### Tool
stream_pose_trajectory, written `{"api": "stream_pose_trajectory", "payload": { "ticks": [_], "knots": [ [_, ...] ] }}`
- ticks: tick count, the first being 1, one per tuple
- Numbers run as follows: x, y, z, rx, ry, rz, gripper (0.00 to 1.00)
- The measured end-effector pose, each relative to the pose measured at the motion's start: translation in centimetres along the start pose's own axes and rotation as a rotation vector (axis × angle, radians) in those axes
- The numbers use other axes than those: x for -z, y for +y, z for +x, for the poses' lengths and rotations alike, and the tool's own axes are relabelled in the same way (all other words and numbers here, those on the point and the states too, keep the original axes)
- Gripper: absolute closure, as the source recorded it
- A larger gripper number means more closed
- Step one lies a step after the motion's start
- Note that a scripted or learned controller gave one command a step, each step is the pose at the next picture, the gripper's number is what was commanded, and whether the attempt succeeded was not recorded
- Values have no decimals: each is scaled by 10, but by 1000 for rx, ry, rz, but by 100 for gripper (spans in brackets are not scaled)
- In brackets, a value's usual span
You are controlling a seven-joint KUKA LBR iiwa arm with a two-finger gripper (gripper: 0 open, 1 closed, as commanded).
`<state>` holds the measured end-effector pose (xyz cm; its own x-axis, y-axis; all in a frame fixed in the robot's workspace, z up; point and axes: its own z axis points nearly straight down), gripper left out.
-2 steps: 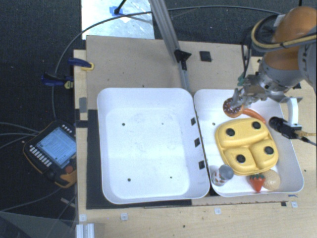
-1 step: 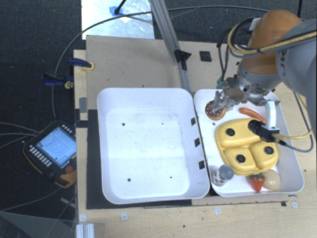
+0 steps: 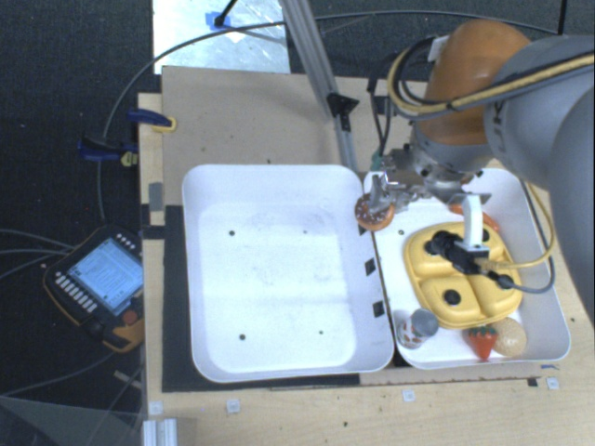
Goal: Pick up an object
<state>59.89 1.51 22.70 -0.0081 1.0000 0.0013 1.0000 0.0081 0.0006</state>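
Observation:
My gripper [image 3: 376, 203] hangs over the ridge between the two bins, at the top left corner of the right bin [image 3: 548, 291]. A small brown ring-shaped object [image 3: 374, 216] sits between its fingertips, and the gripper is shut on it. The ring hovers just above the bin's rim. The arm's orange band and grey body cover the right bin's far edge.
In the right bin lie a large yellow moulded piece [image 3: 456, 282], a small grey object [image 3: 423, 323], a red strawberry-like piece [image 3: 482, 342], a beige egg shape [image 3: 509, 338] and an orange bit [image 3: 490, 221]. The left bin [image 3: 200, 277] adjoins on the left.

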Motion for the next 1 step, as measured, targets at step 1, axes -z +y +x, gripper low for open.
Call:
{"api": "stream_pose_trajectory", "payload": {
  "ticks": [1],
  "knots": [
    [6,-6,59,1,0,0,100]
  ]
}}
